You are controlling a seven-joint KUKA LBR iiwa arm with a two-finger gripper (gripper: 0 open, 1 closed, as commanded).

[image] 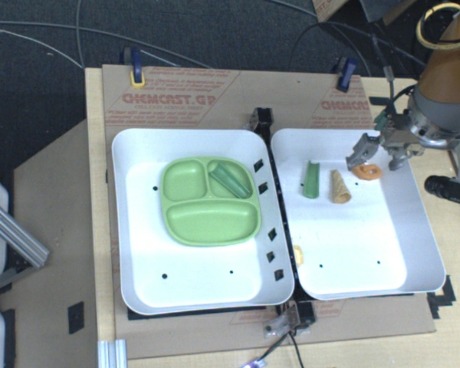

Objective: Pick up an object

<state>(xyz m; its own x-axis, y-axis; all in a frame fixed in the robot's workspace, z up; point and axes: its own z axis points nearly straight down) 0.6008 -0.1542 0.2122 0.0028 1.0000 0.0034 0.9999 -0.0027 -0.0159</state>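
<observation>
So the gripper (377,158) sits over the far right part of the right bin (399,271), fingers spread and released, with a little orange piece (366,172) lying right between and just under them near the bin's far edge. The tan cone (339,186) and green stick (312,180) sit further left toward the bin's middle, both running far-to-near. I'd guess the orange one's the target, basically straight down.
</observation>
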